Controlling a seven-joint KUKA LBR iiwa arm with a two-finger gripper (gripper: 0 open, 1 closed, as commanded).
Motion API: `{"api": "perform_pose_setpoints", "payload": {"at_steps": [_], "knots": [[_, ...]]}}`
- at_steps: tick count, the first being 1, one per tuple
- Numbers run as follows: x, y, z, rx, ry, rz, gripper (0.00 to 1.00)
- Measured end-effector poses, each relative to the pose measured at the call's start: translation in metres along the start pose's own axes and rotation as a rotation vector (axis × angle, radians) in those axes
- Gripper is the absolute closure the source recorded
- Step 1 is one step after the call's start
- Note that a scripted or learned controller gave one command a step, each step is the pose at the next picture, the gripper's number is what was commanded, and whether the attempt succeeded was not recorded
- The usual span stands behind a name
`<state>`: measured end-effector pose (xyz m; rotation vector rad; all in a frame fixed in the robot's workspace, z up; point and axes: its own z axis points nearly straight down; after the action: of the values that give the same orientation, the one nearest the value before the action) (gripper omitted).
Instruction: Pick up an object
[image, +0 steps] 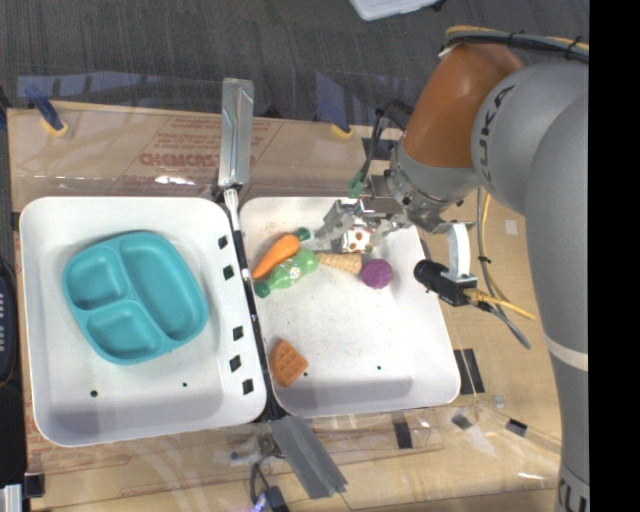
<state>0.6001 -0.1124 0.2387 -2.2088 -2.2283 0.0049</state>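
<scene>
The right bin (400, 340) holds several toy foods. An orange carrot (275, 255) lies beside a green vegetable (287, 273). To their right are an ice cream cone (340, 264) and a purple ball (376, 273). A waffle piece (288, 362) rests near the front left. My gripper (352, 222) hangs low over the back of this bin, just above a small white piece with red spots (359, 239). The gripper body hides part of that piece, and I cannot tell whether they touch.
The left bin (60, 400) carries a teal divided plate (135, 295). A metal divider (235, 130) runs between the bins at the back. The grey arm with its orange band (455, 90) fills the upper right, and cables (490, 290) hang beside the right bin.
</scene>
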Motion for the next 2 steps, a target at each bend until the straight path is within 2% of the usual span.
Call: {"api": "perform_pose_setpoints", "payload": {"at_steps": [1, 2], "knots": [[0.015, 0.056, 0.134, 0.004, 0.001, 0.223, 0.00], [0.015, 0.058, 0.119, -0.003, 0.001, 0.218, 1.00]]}}
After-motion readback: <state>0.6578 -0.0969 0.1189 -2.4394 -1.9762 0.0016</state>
